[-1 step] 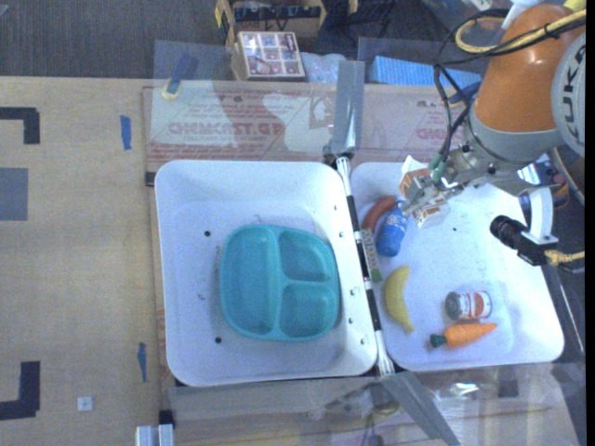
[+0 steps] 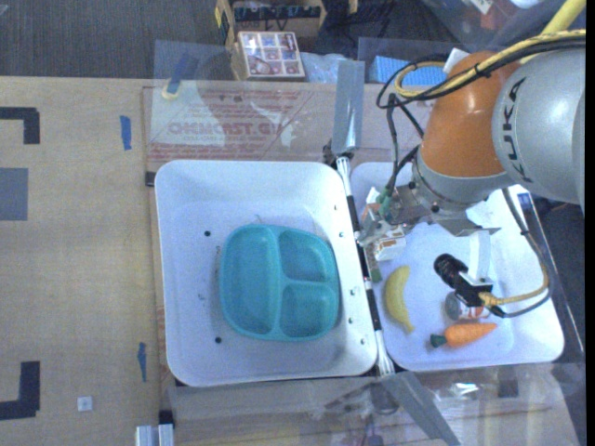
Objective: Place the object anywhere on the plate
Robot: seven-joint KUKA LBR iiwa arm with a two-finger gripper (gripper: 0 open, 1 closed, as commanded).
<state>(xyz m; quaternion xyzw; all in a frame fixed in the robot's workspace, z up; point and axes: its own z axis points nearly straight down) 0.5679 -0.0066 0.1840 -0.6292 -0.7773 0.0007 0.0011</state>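
Note:
A teal plate [image 2: 279,282] with three compartments lies in the middle of the left bin [image 2: 186,193]. In the right bin [image 2: 530,342] a yellow banana [image 2: 400,295] lies near the left wall, and an orange carrot [image 2: 468,334] with a green end lies near the front. My gripper [image 2: 458,303] points down into the right bin, just above the carrot and to the right of the banana. The wrist hides what is between its tips. Nothing rests on the plate.
A small white packet with coloured print [image 2: 383,233] lies at the left wall of the right bin, partly under the arm. Behind the bins lie a clear plastic sheet [image 2: 232,124] and cardboard boxes [image 2: 270,12].

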